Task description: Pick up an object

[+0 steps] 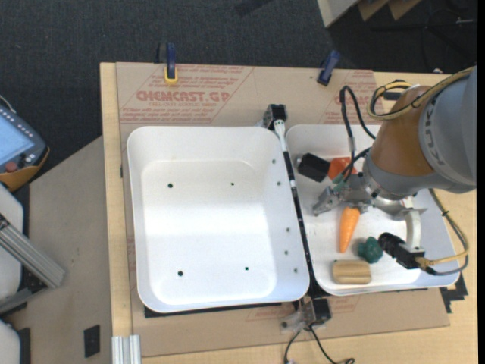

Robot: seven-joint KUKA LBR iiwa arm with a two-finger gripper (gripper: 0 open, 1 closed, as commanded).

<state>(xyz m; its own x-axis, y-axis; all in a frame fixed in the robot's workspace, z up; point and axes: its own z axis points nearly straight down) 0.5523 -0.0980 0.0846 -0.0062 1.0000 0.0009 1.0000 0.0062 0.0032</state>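
Note:
The right bin (394, 283) holds several small objects. An orange carrot-shaped piece (348, 227) lies near its middle. A dark green lump (370, 249) sits beside a tan wooden block (352, 272) toward the front. A black block (312, 167) and an orange-red piece (339, 168) lie at the back left. My gripper (330, 200) hangs low over the bin's left part, just above the carrot's top end and in front of the black block. Nothing shows as held in it.
The left bin (144, 203) is a large white tray against the right one, with a black divider rail (292, 196) between them. The grey and orange arm (424, 142) covers the right bin's back right. Cables (424, 262) trail along its right edge.

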